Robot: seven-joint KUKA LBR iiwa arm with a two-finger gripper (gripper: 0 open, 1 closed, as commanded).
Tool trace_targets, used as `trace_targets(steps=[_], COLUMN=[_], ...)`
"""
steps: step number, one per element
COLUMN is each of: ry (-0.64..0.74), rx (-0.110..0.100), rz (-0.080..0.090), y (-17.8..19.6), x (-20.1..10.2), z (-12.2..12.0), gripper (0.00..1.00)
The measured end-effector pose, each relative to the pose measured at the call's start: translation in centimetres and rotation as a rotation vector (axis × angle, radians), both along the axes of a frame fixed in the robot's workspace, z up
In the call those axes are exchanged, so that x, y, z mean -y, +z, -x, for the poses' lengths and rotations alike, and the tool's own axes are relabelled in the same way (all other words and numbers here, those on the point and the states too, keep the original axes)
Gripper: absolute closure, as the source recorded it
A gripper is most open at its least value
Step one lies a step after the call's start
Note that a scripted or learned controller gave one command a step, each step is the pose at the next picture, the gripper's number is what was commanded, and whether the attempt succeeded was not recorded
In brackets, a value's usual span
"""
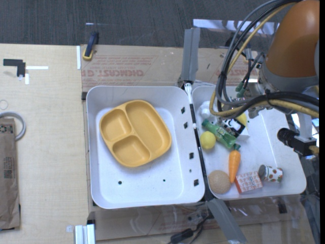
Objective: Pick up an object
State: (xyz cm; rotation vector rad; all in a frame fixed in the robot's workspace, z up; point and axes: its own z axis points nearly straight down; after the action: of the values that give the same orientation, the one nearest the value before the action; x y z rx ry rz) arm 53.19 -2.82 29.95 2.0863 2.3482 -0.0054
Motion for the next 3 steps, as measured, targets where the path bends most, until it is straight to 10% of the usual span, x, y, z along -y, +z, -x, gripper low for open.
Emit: trace_targets(steps=[1,2,3], ry=[0.001,-0.419,-0.17], rx=[-0.003,0.0,0.001], rz=[0.003,0.001,0.001], y=[0.8,-4.9,-6.5], x=[0.1,-1.2,-0.8], z=[-0.1,-5.8,-9.0], gripper=[1.0,1.0,1.0])
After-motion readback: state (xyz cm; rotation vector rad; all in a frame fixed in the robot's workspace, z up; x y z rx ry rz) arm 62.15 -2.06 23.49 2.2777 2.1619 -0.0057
